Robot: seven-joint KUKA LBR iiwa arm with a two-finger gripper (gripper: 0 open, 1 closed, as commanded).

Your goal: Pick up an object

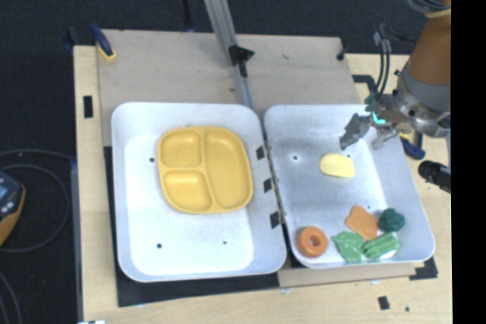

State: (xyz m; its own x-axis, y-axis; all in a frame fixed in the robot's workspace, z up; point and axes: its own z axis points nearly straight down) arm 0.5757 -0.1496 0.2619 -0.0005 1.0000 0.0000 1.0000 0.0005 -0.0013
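My gripper [367, 132] hangs over the upper right part of the right bin [304, 134], its two fingers spread open with nothing between them. Just below it and slightly left lies a pale yellow lump [337, 165] on the bin floor, apart from the fingers. In the bin's lower right corner sit an orange ring [311, 240], an orange block [362, 222], green pieces [364, 246] and a dark green piece [392, 220].
The left bin [137, 239] holds a yellow divided plate [205, 168]. A metal pole [216, 4] rises from the bench's back edge between the bins. The arm enters from the right edge.
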